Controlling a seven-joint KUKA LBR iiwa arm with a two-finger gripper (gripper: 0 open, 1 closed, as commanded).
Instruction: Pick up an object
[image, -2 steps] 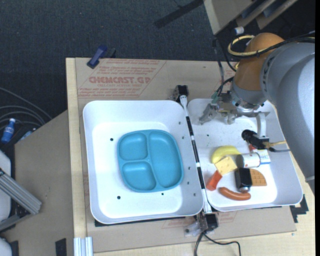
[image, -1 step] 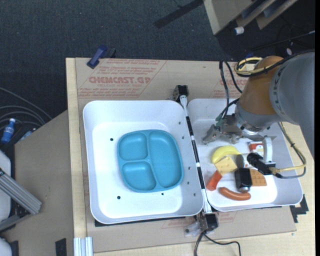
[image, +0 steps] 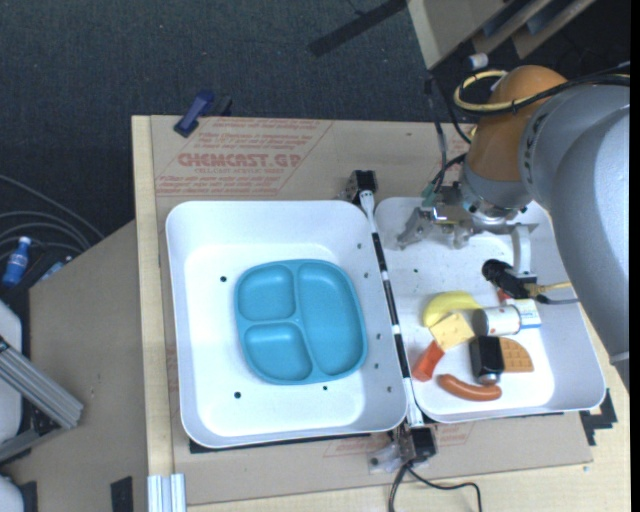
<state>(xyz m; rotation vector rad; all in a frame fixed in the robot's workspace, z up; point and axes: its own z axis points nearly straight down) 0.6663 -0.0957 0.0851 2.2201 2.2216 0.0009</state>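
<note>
My gripper (image: 436, 236) hangs over the far left part of the right bin (image: 570, 380), its two grey fingers spread apart with nothing between them. The objects lie nearer the front of that bin: a yellow banana (image: 452, 301), a yellow cheese block (image: 452, 329), a small orange-red piece (image: 428, 362), a red-brown sausage (image: 470, 388), a round orange waffle (image: 515, 357), a black block (image: 487, 358) and a white cylinder (image: 508, 320). All of them sit apart from the gripper, toward the front.
The left bin (image: 200, 300) holds a blue divided plate (image: 298, 320). A black divider rail (image: 385, 290) runs between the bins. The grey arm with its orange band (image: 510, 130) fills the upper right. A blue object (image: 193, 115) lies off the bench's far left corner.
</note>
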